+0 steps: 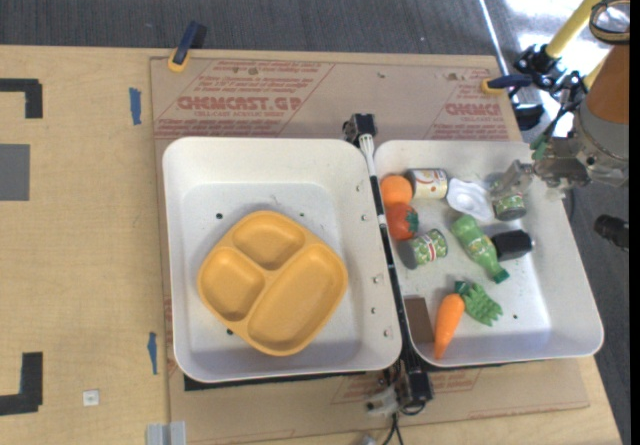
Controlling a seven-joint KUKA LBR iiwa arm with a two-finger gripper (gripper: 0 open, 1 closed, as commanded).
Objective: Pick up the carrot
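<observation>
In the camera view we see the two white bins side by side on a brown board. The left bin carries a yellow divided plate a little toward 7 o'clock of its middle, with bare floor along the 12 o'clock and 3 o'clock walls.

The right bin is crowded in its upper half. The carrot lies near the 6 o'clock wall, tip pointing toward 7 o'clock, its green top at the 2 o'clock end. A brown block sits just beside it at 9 o'clock, against the dividing wall. From the carrot toward 3 o'clock and 4 o'clock we find open white floor up to the bin's rim.

At 12 o'clock of the carrot lie a green bottle and a small can, with a black piece touching the bottle's 3 o'clock side. Farther up sit an orange fruit, a red item below it, a small jar and a white cup.

The gripper hangs at the bin's 2 o'clock corner, well apart from the carrot; we cannot tell how its jaws stand.
</observation>
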